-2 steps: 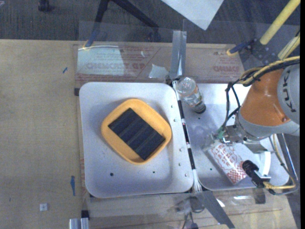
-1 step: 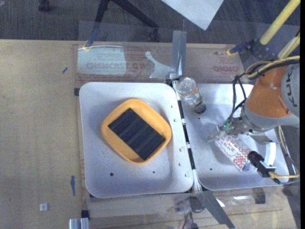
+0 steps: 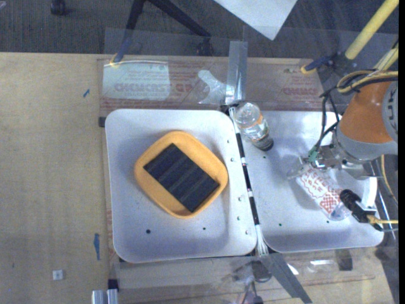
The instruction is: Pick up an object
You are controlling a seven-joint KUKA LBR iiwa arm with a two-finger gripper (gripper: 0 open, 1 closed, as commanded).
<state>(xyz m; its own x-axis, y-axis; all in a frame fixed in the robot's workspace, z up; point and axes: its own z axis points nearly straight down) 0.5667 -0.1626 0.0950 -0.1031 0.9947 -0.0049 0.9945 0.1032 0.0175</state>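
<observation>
Arm (image 3: 364,128) comes in from the right, orange band (image 3: 367,109) over the right bin's (image 3: 297,230) far right side; gripper (image 3: 321,160) sits low over that bin, right of centre; wrist body covers it from above, so can't tell how wide it's set, and can't tell if it's touching anything; nothing visibly held. Closest object: a small red-and-white patterned packet (image 3: 321,190) in crinkled clear wrap, flat on the right bin floor, running diagonally from just beside the gripper down toward the bin's near-right corner; its upper end is right at the gripper. Clear plastic bottle (image 3: 252,123) lies on its side in the right bin's far-left corner, against the divider between the bins, dark cap (image 3: 265,144) pointing toward the near side; well apart from the gripper. Left bin (image 3: 120,189) holds one item: an orange dish (image 3: 152,192), rounded-square, turned diagonally, roughly centred, with a dark ribbed insert (image 3: 181,176) filling its middle; well apart from the arm. Both bins rest side by side on the tan bench (image 3: 50,170), edges touching.
</observation>
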